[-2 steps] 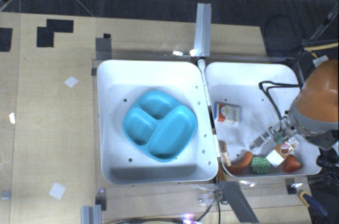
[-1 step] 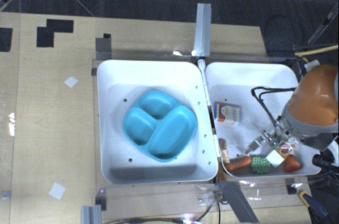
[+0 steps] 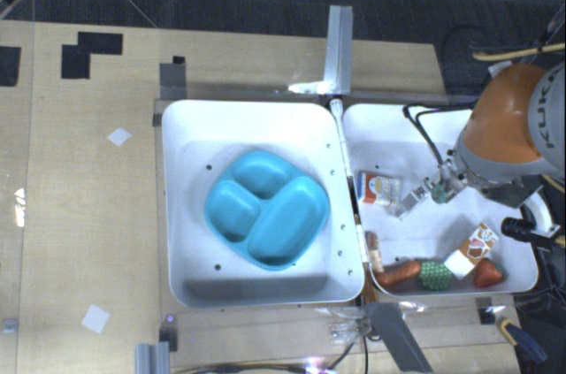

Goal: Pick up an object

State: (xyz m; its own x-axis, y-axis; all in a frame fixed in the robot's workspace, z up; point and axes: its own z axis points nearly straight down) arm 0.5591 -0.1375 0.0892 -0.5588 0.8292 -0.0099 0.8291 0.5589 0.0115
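**Packet lies just left of the gripper**

While the sausage, green block and strawberry line the right bin's near wall, the small packet lies farther, just left of the gripper, apparently empty; its spread I cannot tell.

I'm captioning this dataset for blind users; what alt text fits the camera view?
A grey robot arm with an orange band reaches from the right, its gripper low in the right white bin beside a small red-and-white packet. Toy foods lie along that bin's near edge: a sausage, a green piece and a strawberry. The left bin holds a blue three-part tray.
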